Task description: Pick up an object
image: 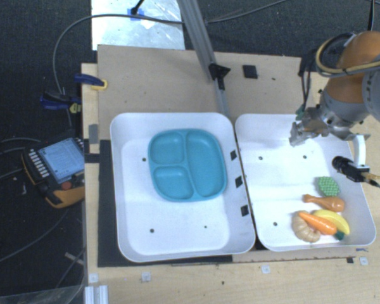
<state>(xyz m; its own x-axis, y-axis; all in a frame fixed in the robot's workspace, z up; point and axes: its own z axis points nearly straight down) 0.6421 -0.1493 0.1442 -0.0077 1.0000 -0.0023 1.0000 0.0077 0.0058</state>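
Jaws (pixel 299 133): I can't tell their state; over right bin's (pixel 266 170) far edge.
Toy food (pixel 322 215): near-right corner of right bin, apart from jaws.
Blue plate (pixel 187 164): left bin (pixel 177 233).

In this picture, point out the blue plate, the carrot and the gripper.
blue plate (pixel 187 164): camera view, on its centre divider.
carrot (pixel 316 222): camera view, mid-body.
gripper (pixel 299 135): camera view, at its tip.

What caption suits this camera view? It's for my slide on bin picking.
Gripper above the right bin, toy food in its near corner; blue tray in the left bin.
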